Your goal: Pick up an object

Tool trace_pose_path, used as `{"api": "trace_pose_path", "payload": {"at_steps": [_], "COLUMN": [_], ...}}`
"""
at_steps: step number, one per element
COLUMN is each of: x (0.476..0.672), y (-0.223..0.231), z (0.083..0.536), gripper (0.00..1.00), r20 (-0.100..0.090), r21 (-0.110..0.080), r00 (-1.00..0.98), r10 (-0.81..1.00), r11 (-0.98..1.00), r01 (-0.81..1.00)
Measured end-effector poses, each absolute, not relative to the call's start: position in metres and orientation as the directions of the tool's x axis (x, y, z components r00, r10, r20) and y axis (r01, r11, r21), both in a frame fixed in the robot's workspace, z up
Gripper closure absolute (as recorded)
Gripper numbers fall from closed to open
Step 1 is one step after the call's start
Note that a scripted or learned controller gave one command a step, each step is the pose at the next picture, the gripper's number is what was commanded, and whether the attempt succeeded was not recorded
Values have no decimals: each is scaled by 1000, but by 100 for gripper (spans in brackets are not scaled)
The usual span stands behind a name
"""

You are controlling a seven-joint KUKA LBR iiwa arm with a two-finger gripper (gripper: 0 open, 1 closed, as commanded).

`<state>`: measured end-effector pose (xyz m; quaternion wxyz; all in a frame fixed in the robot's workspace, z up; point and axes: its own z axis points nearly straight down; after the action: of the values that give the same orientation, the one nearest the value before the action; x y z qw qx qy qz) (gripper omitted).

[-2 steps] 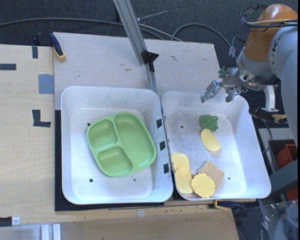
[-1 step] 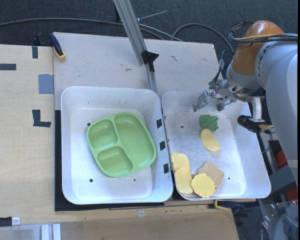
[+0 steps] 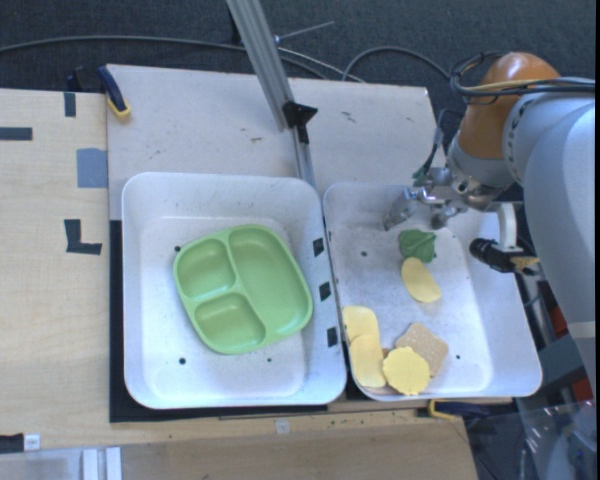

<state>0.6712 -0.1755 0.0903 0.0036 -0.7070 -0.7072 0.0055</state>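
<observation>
Currently, I judged a miss likely: the two-finger metal gripper (image 3: 412,211) hung tilted, so its descent could nudge the small green leaf-shaped piece (image 3: 418,244) aside. That piece lay in the right white plastic bin (image 3: 500,368), just at the claw's 6 o'clock. Finger state: could not tell.
</observation>
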Motion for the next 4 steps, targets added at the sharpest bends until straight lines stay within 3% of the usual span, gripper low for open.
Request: {"api": "trace_pose_path", "payload": {"at_steps": [1, 2, 3, 4], "x": [671, 674, 673, 673], "y": [-175, -172, -180, -179], "z": [100, 143, 204, 213], "gripper": [100, 100, 100, 100], "r20": [-3, -1, -2, 0], "r21": [-14, 3, 6, 0], "r00": [-1, -1, -2, -2], "r10": [1000, 1000, 1000, 1000], "r11": [1, 1, 2, 2], "r01": [1000, 1000, 1000, 1000]}}
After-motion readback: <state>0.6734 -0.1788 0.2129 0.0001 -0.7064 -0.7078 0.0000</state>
